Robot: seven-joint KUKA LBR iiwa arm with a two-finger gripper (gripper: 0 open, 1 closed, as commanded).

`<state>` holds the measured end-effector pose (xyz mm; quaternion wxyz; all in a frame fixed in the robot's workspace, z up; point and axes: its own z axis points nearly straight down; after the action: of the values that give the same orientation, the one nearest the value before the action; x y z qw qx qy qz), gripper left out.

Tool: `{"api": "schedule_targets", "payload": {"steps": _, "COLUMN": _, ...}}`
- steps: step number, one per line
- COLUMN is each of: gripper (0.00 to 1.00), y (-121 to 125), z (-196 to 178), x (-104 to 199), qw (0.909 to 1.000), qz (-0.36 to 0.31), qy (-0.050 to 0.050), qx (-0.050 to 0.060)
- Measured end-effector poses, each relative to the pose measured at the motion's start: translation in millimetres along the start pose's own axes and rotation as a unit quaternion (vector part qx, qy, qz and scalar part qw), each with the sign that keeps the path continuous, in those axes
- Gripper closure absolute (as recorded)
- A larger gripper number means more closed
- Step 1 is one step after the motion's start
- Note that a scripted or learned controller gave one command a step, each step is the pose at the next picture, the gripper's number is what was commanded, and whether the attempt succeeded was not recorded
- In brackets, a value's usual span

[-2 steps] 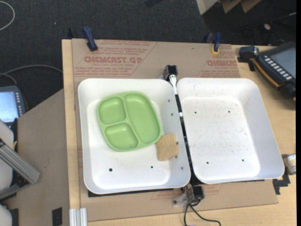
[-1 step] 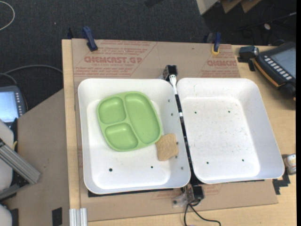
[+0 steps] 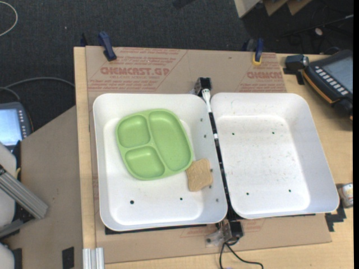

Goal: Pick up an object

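In the camera view, two shallow white bins are being carried side by side on the tabletop, over a brown sheet printed with red lettering. The sheet is being held at its far edge by a blue clamp on the left and a second clamp on the right.

The left bin is being occupied by two things. A green divided plate is being seen lying flat in the bin's middle, turned slightly askew, with three compartments: one long one on its right side and two smaller ones on its left. A small tan square piece, looking like a sponge or a biscuit, is being seen lying flat just at the plate's near right corner, touching or all but touching its rim, and close to the bin's right wall.

The right bin is being shown with small dark specks scattered over its floor. A thin black strip is being run along the seam between the two bins, from a small black fitting at the far side.

A dark handheld device is being seen resting at the far right of the tabletop.

Whether the claw is apart or together cannot be told.
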<state>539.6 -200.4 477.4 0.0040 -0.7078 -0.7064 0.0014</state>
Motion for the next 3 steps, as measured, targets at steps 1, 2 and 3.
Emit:
{"api": "schedule_targets", "payload": {"steps": 1, "gripper": 1.00, "y": -63, "z": 50, "x": 78, "qw": 1.0000, "qz": -0.004, "qy": 0.000, "qx": 0.000}}
{"api": "schedule_targets", "payload": {"steps": 2, "gripper": 1.00, "y": -13, "z": 69, "x": 1, "qw": 1.0000, "qz": 0.001, "qy": -0.004, "qx": -0.006}}
{"api": "schedule_targets", "payload": {"steps": 3, "gripper": 1.00, "y": 46, "z": 83, "x": 115, "qw": 1.0000, "qz": -0.006, "qy": -0.001, "qx": -0.006}}
